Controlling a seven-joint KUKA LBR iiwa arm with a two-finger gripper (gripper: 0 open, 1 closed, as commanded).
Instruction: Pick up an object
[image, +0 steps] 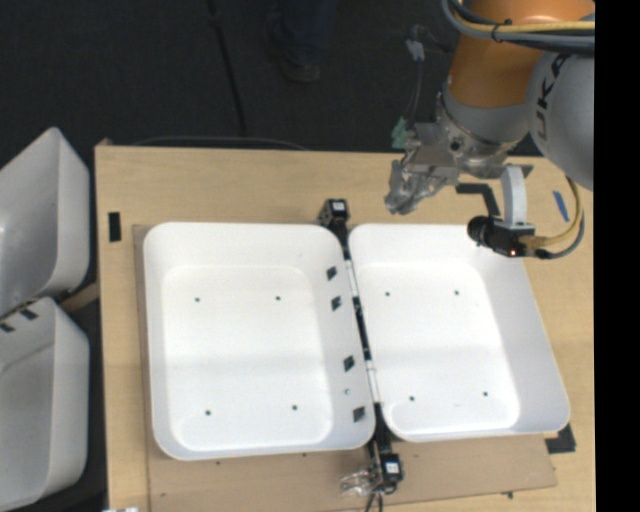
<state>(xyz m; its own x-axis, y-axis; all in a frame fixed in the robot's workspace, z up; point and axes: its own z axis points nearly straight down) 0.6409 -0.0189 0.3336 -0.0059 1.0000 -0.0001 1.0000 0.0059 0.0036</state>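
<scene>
Gripper (404, 197) hovering past right bin's (520, 400) far rim.
I can't tell jaw state; no object between them.

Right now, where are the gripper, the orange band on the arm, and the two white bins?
gripper (408, 197): camera view, at its tip.
orange band (497, 62): camera view, on its front face.
left bin (240, 335): camera view, on its bare floor.
right bin (445, 335): camera view, on its bare floor.
</scene>
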